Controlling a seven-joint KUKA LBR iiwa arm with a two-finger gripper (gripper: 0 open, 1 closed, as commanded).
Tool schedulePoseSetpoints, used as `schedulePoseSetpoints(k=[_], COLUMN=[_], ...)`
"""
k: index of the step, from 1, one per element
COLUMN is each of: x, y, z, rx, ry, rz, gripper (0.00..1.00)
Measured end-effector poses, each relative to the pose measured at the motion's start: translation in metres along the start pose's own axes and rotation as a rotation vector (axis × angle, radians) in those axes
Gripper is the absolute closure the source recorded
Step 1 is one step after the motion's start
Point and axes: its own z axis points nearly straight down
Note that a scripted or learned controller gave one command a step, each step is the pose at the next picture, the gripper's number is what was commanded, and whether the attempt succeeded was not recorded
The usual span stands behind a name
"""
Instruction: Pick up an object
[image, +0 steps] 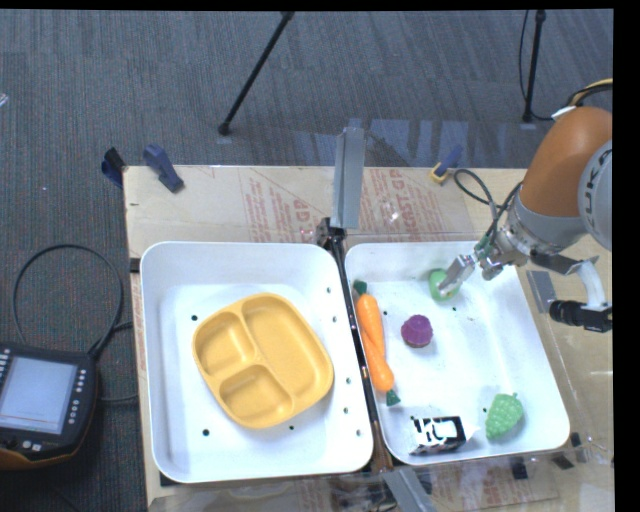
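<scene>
White plastic bins are sitting side by side on the bench. The left bin (160, 300) is holding a yellow divided plate (262, 358), which is lying flat near the middle with its three compartments bare. The right bin (540, 370) is holding several toy foods: an orange carrot (374, 340) is lying along the left wall, a purple round piece (417, 331) is resting near the centre, a green bunch of grapes (504, 416) is sitting in the near right corner, and a black-and-white card (438, 432) is lying at the near edge. The gripper (452, 280) is reaching into the far part of the right bin, right at a small green object (440, 285); whether it is grasping it cannot be told.
</scene>
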Motion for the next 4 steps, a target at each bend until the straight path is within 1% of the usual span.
schedulePoseSetpoints(k=[1,2,3,4], x=[0.016,0.035,-0.009,-0.017], y=[0.006,0.008,-0.003,-0.005], z=[-0.086,-0.075,-0.084,-0.044], rx=[-0.005,0.006,0.003,0.006], ry=[-0.003,0.003,0.000,0.003], rz=[0.013,-0.057,0.071,-0.105], gripper=[0.00,0.00,0.00,0.00])
